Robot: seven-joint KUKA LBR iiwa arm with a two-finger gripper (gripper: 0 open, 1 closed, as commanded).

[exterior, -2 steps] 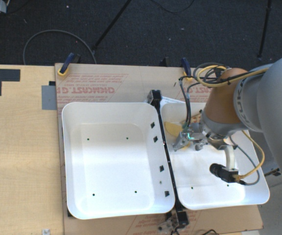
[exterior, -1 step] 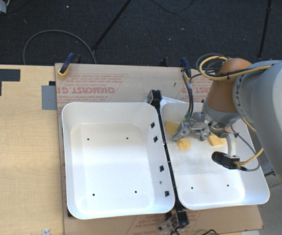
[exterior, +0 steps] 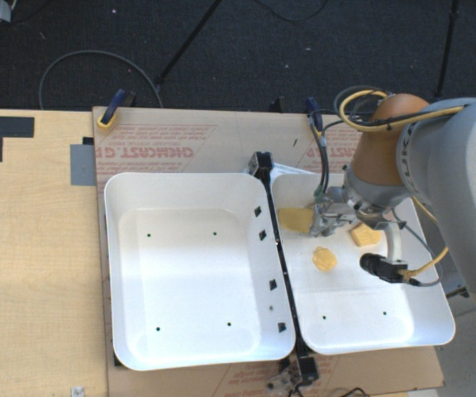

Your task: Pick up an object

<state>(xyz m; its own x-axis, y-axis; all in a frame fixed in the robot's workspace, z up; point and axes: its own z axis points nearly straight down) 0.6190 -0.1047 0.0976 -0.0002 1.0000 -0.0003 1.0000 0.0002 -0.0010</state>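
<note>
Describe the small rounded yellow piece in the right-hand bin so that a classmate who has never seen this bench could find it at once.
Start at the right-hand bin, where the grey arm reaches in. Three yellow pieces lie in its upper half, around the gripper. The rounded yellow piece is the lowest, lying alone on the floor just below the gripper; the flat yellow piece by the divider and the blocky yellow piece to the right are angular.

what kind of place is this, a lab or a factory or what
Most likely a robotics lab test bench. Two shallow white bins sit on cardboard clamped to a wooden bench, a grey arm's claw hangs over small yellow objects in the right-hand bin, and loose cables and stand legs lie on the dark carpet behind.
</note>
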